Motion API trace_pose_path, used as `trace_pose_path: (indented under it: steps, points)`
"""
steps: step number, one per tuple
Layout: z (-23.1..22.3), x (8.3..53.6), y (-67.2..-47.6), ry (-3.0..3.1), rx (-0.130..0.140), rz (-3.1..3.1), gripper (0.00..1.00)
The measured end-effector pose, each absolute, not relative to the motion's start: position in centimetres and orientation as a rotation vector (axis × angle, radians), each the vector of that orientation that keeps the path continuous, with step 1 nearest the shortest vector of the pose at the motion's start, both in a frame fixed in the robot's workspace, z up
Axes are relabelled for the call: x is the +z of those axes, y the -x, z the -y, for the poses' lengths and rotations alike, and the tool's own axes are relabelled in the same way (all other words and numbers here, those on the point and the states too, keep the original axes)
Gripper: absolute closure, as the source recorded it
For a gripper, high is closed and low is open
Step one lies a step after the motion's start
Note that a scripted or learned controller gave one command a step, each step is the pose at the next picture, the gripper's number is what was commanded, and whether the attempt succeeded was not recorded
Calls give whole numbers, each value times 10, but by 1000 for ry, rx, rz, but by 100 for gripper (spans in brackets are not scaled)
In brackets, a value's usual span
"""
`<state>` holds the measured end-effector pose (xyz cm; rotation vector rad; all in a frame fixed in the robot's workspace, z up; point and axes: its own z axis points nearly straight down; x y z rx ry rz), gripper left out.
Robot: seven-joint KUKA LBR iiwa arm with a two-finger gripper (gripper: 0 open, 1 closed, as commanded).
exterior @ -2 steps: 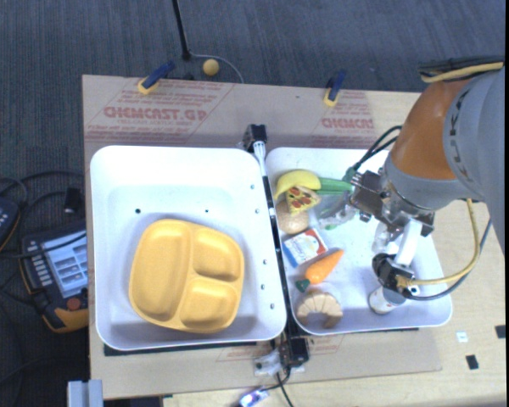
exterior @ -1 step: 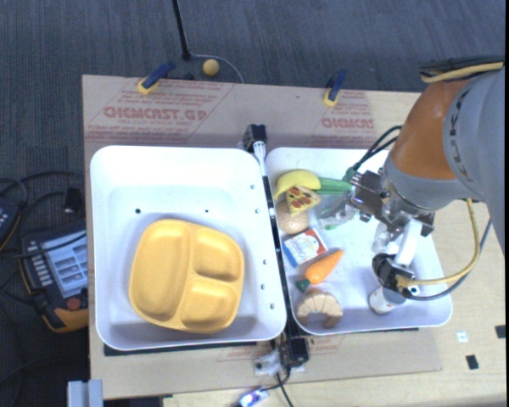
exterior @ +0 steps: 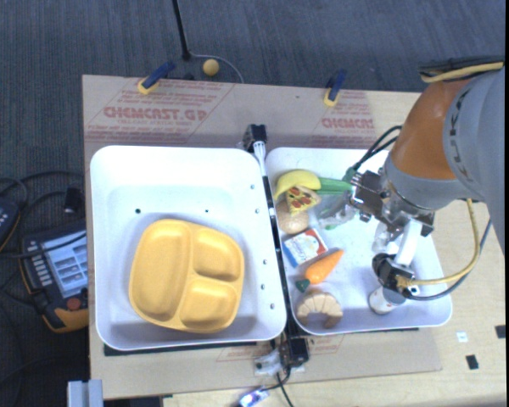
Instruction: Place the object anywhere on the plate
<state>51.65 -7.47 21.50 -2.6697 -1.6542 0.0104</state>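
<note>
Camera view is looking down on a brown board [exterior: 161, 113] that is holding two white bins side by side. The left bin [exterior: 110, 193] is sitting in the middle left of the frame, and a yellow plate [exterior: 187, 274] with three dips in it is lying flat inside it, toward the lower side. The right bin [exterior: 424, 312] is holding all the small toy foods. A yellow banana [exterior: 295, 180] is lying at its upper left, and a little pizza slice [exterior: 299, 200] is resting right below it, touching it. A green piece [exterior: 331, 185] is lying just beside the banana. Lower down, a small carton [exterior: 305, 247] and an orange carrot [exterior: 322, 266] are lying next to each other, and a bread roll [exterior: 320, 308] is sitting near the bottom left corner. The grey and orange arm [exterior: 445, 142] is reaching in from the right. Its gripper [exterior: 365, 200] is hanging over the right bin, close to the green piece. Whether it is spread wide or pressed together cannot be told from up here.
</note>
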Motion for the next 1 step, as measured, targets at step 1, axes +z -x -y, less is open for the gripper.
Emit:
trace_pose_path:
  steps: [1]
  points:
    - [75,215,-516,2670,10,1654,0]
